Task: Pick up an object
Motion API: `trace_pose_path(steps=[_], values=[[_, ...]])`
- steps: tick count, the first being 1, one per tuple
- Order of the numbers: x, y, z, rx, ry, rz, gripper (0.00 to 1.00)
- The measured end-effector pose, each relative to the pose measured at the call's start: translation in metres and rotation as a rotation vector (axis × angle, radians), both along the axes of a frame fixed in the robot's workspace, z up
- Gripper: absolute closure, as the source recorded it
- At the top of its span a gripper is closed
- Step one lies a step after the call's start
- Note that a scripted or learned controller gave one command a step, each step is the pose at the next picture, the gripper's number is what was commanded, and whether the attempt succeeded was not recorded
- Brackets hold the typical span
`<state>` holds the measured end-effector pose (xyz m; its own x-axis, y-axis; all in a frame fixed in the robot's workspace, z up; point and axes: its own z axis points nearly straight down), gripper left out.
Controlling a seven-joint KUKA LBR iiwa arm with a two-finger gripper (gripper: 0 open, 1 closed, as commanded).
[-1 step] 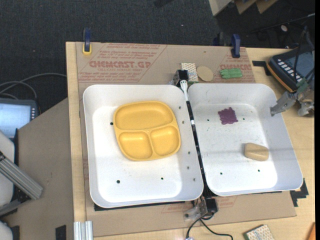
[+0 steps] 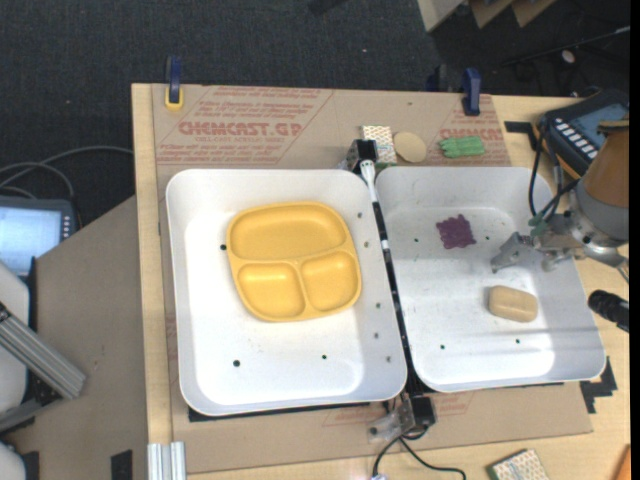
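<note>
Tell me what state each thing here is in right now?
Yellow divided tray: flat in the left bin.
Purple piece: lying loose in the right bin.
Tan block: lying loose, untouched.
End effector: low over the right bin, holding nothing visible.

We read red repeated print, "CHEMCAST GP", on the brown protective sheet [image 2: 262, 120] covering the bench board behind the bins; its smaller lines we find illegible.

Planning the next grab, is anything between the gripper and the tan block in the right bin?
Nothing visible: the gripper hangs just above the tan block, with bare bin floor between them.
</note>
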<state>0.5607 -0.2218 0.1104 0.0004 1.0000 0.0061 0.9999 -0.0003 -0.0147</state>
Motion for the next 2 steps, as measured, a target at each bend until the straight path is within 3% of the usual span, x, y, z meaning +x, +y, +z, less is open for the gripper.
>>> trace_pose_path(steps=[1, 2], values=[[0.065, 0.061, -0.022, -0.004, -0.019, 0.008, 0.0], [0.063, 0.055, -0.009, -0.009, -0.022, 0.002, 1.0]])
